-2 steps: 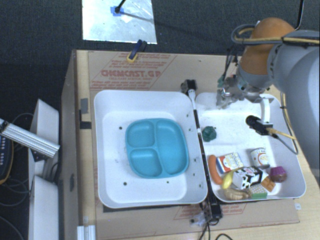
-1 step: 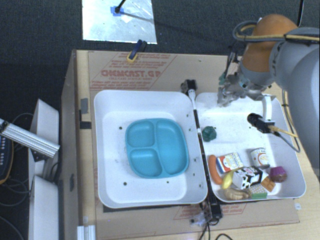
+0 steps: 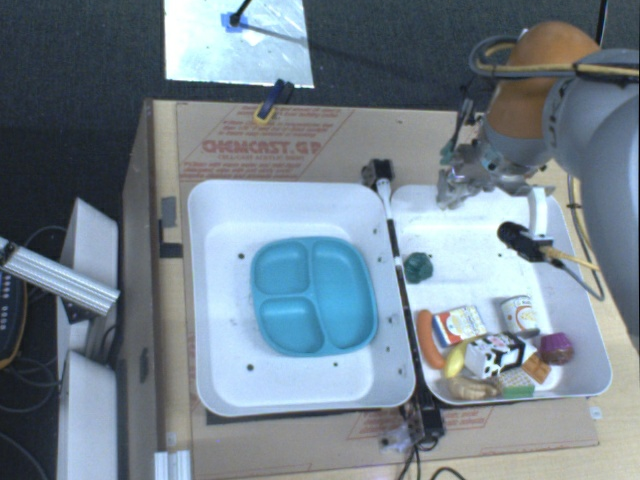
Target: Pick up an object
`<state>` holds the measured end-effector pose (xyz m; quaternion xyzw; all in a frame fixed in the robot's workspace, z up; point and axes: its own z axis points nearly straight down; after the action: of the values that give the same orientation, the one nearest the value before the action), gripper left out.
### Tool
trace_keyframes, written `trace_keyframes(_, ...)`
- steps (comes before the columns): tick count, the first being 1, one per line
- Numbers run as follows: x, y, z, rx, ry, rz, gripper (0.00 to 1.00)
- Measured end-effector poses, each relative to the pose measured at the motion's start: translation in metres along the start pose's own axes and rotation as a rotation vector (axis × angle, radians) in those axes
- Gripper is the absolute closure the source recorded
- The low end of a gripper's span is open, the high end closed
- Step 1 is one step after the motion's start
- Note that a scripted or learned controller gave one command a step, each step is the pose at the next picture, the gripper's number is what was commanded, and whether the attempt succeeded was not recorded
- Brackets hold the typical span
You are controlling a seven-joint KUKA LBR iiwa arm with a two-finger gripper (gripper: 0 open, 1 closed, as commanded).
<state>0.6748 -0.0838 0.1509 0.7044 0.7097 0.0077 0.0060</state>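
Orange sausage (image 3: 428, 339) lying upright-to-slanted, long axis up-down, right bin (image 3: 590, 313)

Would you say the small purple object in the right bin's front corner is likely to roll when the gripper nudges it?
Probably. The purple object looks rounded, so a nudge may roll it. It seems small, likely light. The orange block beside it might stop it.

Bench (image 3: 300, 133), brown top w/ red lettering, carries two white bins side by side: left bin (image 3: 215, 218), right bin (image 3: 590, 363). Yellow-and-dark item (image 3: 272, 102), maybe a clamp, lies at bench's far edge.
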Motion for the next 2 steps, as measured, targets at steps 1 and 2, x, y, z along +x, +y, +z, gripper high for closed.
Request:
trace_keyframes(1,0.000,0.001,-0.011,-0.003,0.001,-0.001,1.00)
trace_keyframes(2,0.001,0.002,-0.022,-0.007,0.002,-0.002,1.00)
